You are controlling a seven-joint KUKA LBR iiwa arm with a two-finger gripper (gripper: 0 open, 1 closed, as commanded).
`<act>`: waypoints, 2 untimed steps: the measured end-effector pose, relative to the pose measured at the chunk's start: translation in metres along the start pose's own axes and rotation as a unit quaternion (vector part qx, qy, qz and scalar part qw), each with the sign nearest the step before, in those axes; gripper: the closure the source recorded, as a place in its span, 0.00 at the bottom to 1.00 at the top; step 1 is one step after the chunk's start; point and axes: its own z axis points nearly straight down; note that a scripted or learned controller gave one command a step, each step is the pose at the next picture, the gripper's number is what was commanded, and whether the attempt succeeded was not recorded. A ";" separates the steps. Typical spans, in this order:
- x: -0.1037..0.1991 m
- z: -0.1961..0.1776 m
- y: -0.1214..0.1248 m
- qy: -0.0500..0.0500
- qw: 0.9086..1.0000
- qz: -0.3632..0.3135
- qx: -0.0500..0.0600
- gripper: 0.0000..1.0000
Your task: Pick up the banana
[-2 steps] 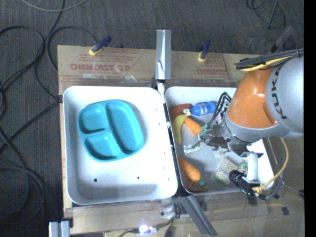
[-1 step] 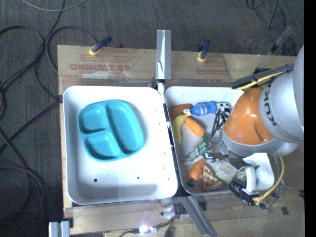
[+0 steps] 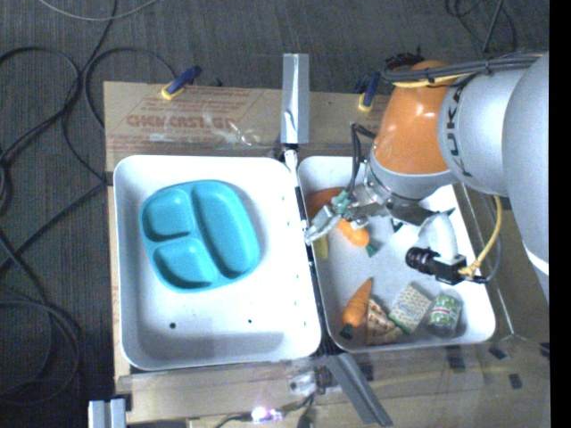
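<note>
At centre left you see a blue sectioned tray (image 3: 202,233) in the left bin (image 3: 134,328). Moving right, the gripper (image 3: 343,214) hangs over the right bin's (image 3: 477,324) upper left corner; you cannot tell how its claw stands. No banana can be made out; the arm (image 3: 464,105) hides much there. Lower right lie a carrot (image 3: 359,301) and small packets (image 3: 410,308), hard to identify.
</note>
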 end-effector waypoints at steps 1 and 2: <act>0.008 0.001 -0.085 0.002 1.000 -0.016 0.001 0.00; 0.072 0.000 -0.065 0.001 1.000 -0.016 0.000 0.00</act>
